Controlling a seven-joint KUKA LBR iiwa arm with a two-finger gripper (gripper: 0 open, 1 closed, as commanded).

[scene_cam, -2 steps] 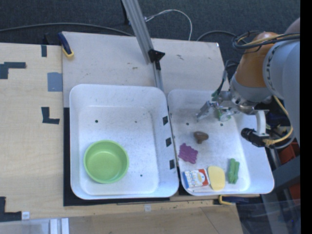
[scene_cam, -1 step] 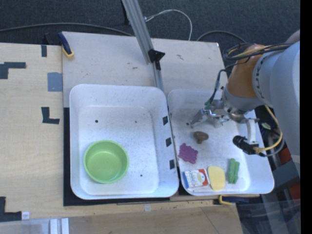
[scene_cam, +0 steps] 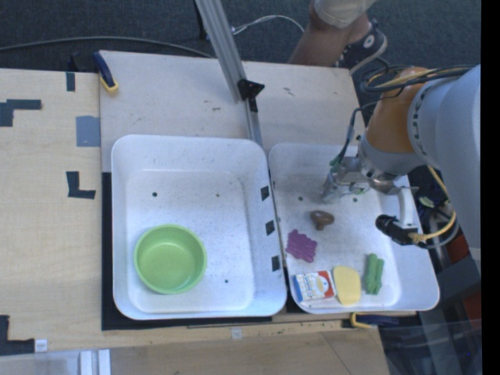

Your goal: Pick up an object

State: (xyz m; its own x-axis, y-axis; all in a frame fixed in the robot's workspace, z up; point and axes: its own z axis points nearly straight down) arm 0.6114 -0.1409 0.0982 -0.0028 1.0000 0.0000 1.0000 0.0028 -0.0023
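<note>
Wooden bench [scene_cam: 47, 209] carries 2 white bins side by side. Left bin [scene_cam: 195, 158]: green bowl [scene_cam: 169, 258] near front-left corner. Right bin [scene_cam: 406, 291]: brown lump [scene_cam: 321, 219] mid-floor, purple piece [scene_cam: 301, 245] just below it; along front edge, red-white packet [scene_cam: 313, 286], yellow block [scene_cam: 347, 284], green piece [scene_cam: 374, 273]. Arm [scene_cam: 422, 123] reaches in from right. Gripper [scene_cam: 337, 187] low over right bin, just above brown lump, apart from it, nothing visibly between fingers; open or closed, cannot tell.
</note>
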